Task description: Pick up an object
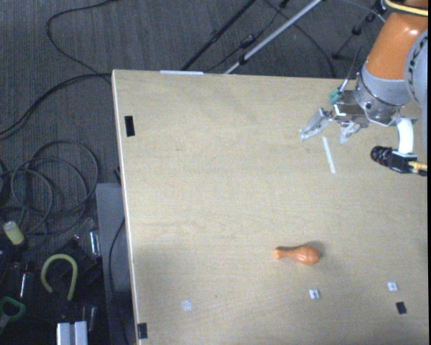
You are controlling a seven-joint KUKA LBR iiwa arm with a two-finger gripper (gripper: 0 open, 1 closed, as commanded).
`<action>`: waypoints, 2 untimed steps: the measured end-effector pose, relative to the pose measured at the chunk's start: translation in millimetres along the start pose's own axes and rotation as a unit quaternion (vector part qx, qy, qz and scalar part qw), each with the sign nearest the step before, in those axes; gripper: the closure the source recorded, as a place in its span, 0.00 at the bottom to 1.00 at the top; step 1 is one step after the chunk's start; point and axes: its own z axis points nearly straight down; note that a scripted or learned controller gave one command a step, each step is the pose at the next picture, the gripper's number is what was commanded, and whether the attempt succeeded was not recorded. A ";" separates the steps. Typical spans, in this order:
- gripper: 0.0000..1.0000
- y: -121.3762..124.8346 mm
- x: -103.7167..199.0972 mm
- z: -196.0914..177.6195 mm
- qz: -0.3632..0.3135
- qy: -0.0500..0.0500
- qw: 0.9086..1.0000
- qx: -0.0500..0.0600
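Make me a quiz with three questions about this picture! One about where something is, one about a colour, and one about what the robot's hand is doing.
1. Where is the pear-shaped toy on the board?
A. near the front edge
B. at the back left corner
C. under the tool

2. What colour is the toy?
A. blue
B. orange
C. green

3. What is the tool doing?
A. gripping the toy
B. resting flat on the floor
C. hanging over the board, apart from the toy

Answers:
1 A, it lies low in the view, right of the middle.
2 B, its whole body looks orange.
3 C, it sits at the upper right, with bare board between it and the toy.
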 end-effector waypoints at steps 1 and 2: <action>0.00 9.9 -4.9 109.2 -0.108 -0.002 0.994 0.000; 0.00 10.7 1.9 110.7 -0.236 -0.002 0.972 -0.001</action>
